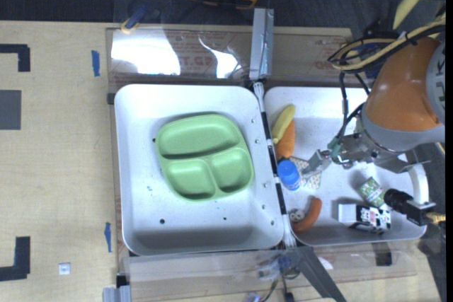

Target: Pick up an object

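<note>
The right bin [318, 101] holds several small objects. A yellow banana [283, 119] and an orange piece [286, 144] lie against its left wall. Below them stands a blue-capped bottle [288, 175], with a speckled white packet [311, 178] beside it. A red-orange sausage [307, 214] lies at the front left corner. My gripper [318, 161] reaches in from the right and hangs just above the speckled packet, to the right of the bottle. I see nothing held in it.
The left bin [134, 152] holds a green divided plate [204, 155]. At the right bin's front right lie a green patterned packet [371, 189], a grey box [347, 211] and a black-and-white item [374, 218]. The arm's orange band [403, 92] hangs over the right bin's far right.
</note>
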`<state>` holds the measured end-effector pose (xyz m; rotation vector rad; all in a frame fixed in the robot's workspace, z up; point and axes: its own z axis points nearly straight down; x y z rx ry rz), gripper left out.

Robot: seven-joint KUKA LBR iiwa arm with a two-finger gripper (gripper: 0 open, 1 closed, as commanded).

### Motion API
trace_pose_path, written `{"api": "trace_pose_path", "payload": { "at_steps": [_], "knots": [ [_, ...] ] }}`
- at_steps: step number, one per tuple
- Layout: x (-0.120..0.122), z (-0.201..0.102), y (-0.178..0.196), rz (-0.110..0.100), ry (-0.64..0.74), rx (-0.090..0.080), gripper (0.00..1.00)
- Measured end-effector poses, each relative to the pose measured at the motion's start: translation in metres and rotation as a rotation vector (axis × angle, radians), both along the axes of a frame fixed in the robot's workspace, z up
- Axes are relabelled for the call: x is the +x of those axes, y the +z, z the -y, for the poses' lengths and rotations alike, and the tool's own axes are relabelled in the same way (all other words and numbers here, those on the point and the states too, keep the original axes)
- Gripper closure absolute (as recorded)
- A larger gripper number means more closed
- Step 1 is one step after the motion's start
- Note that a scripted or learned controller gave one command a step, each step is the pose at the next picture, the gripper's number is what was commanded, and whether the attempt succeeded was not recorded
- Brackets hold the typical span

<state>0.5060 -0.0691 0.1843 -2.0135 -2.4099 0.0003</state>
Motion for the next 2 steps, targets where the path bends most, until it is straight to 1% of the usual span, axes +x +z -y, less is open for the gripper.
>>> {"api": "trace_pose_path", "payload": {
  "at_steps": [1, 2],
  "knots": [
    [-0.027, -0.025, 0.0, -0.001, 0.039, 0.0, 0.0],
    [0.041, -0.017, 0.0, 0.002, -0.122, -0.002, 0.0]
  ]
}}
